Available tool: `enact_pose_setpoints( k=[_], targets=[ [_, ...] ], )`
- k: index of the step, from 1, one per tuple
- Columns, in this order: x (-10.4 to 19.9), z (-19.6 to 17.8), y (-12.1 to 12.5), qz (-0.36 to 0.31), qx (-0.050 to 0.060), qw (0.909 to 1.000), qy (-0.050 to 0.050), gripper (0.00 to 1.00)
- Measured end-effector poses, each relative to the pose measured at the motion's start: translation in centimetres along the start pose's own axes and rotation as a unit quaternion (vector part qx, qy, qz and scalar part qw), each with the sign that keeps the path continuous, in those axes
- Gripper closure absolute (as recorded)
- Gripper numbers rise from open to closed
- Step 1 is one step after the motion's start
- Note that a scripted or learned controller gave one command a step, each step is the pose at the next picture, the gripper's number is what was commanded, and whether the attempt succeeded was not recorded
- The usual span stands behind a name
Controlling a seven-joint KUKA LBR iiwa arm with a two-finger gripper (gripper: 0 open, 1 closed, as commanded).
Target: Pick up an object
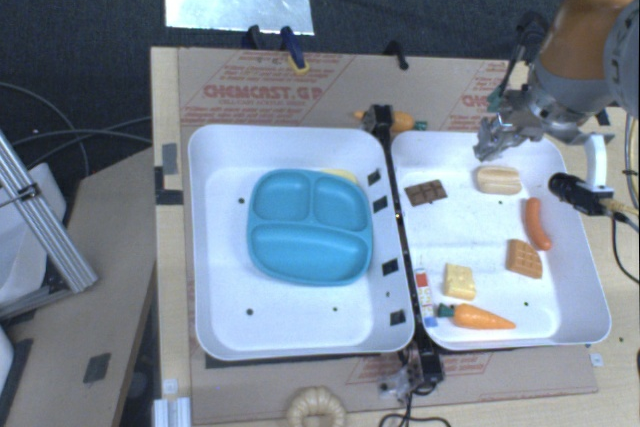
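Bins sit side by side on the bench, 2 of them, shallow and white. The left bin [215,315] holds a blue divided plate [308,225] with 3 compartments, lying flat near its middle, and a sliver of something pale yellow peeks out from behind the plate's far edge, too hidden to name. The right bin [575,305] holds the toy foods: a brown chocolate bar [426,192] near its far left part, a pale bread roll [498,179] to the right of that, a reddish sausage [537,223] along the right side, a waffle [523,258] just below the sausage, a yellow cheese block [459,281] toward the near left, and an orange carrot [483,318] lying along the near edge, just in front of the cheese. A small strip with coloured marks rests beside the cheese against the left wall, too small to identify. The arm [590,35] reaches in from the right, its orange band above the grey wrist, and the gripper [492,145] hangs over the far edge of the right bin, just above and behind the bread roll in the view. Nothing is seen between its fingers; whether they are apart or together cannot be told from this slant.
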State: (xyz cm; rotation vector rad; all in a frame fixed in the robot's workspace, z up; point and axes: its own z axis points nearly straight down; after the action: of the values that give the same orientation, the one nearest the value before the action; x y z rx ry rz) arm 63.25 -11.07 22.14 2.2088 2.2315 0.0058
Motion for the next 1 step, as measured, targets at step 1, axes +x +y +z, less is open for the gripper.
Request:
enact_pose_setpoints(
  k=[1],
  targets=[
    [5.28, 0.80, 0.81, 0.000, 0.001, 1.0000, 0.000, 1.00]
  ],
)
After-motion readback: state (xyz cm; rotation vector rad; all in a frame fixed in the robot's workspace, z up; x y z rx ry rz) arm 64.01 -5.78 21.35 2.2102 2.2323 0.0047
